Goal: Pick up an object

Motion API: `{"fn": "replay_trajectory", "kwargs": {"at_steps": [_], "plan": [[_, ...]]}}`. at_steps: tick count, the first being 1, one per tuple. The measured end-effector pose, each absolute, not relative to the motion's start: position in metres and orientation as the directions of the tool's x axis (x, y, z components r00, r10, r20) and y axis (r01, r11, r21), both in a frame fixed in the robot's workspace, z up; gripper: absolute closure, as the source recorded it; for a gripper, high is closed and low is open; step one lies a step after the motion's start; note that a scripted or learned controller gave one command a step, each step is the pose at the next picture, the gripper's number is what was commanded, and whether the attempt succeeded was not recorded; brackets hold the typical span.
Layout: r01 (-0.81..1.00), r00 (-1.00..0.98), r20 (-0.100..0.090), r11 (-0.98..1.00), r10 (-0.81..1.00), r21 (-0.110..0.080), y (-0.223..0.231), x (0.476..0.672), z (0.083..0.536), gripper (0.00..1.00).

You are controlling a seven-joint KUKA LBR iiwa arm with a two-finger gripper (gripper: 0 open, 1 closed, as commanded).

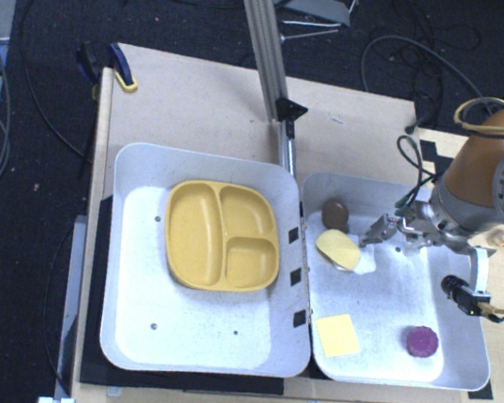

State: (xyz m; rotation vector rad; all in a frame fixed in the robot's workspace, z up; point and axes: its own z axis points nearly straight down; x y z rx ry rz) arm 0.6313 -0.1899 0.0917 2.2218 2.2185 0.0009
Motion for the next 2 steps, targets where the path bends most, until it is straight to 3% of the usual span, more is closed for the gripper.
{"fn": "replay_trajectory", "kwargs": {"at_steps": [1,2], "plan": [[1.000,0.000,-0.002,0.000,1.000,0.007,-0.190,0.633,0.105,1.00],[1.000,0.001,-0.003,-0.001,1.000,0.007,-0.198,0.638,0.153,1.00]]}}
